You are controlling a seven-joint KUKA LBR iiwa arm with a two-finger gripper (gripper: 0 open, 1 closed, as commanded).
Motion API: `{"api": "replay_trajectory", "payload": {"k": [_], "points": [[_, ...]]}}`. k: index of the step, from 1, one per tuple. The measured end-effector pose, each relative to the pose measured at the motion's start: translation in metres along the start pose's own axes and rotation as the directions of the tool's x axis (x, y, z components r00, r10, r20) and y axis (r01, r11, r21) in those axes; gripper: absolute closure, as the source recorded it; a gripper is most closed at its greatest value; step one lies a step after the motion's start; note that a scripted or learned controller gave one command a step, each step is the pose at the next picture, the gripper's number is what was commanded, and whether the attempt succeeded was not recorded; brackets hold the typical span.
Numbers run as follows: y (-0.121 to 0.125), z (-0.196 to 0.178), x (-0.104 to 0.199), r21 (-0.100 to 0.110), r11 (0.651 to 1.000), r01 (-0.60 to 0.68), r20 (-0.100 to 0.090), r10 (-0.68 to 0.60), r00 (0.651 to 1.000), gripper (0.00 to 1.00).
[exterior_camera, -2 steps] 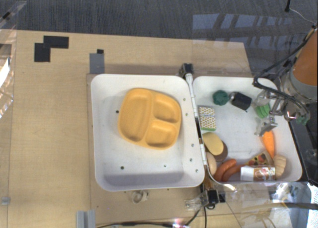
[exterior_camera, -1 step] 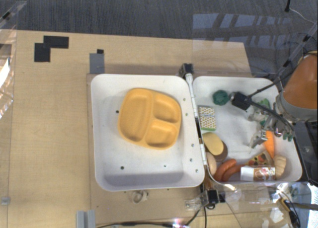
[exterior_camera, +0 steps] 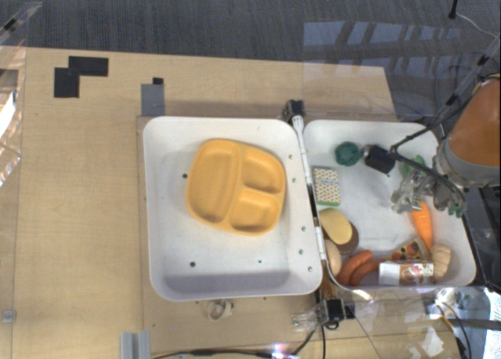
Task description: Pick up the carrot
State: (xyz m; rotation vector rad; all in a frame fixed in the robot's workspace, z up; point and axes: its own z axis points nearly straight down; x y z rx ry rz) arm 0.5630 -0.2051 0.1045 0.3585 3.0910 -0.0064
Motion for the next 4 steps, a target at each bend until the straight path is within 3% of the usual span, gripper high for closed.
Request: {"api": "replay_trajectory", "payload": {"k": [1, 2, 3, 4], "points": [[0.0, 0.001, 0.0, 0.0, 1.0, 0.0, -0.001, 0.0, 1.0, 0.0], [-0.001, 0.014, 0.002, 0.001, 0.999, 0.052, -0.014, -0.052, 0.999, 0.0], [0.0, 0.0, -0.003, 0.002, 0.998, 0.057, -0.002, -0.057, 0.998, 1.0], [0.001, 0.001, -0.003, 0.001, 0.998, 0.058, -0.003, -0.058, 0.998, 0.0]]}}
